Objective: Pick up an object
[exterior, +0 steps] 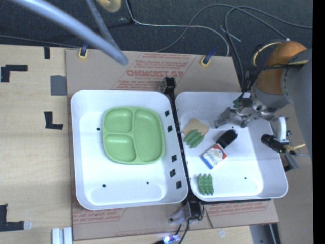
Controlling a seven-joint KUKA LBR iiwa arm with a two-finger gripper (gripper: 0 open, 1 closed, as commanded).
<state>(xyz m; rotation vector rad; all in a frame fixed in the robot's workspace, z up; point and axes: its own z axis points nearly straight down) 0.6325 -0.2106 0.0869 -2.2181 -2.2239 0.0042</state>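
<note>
No object is lifted yet. The candidates all lie on the floor of the right-hand shallow white bin: a small black oblong block, a small blue, white and red packet just beside it, a tan and green soft item near the divider, and a ribbed dark green piece toward the front wall. The two-finger gripper sits low over that bin, near the black block; fingers appear spread, nothing seen between them. The grasp and lift remain outstanding. The left-hand white bin holds a light green three-compartment plastic plate.
</note>
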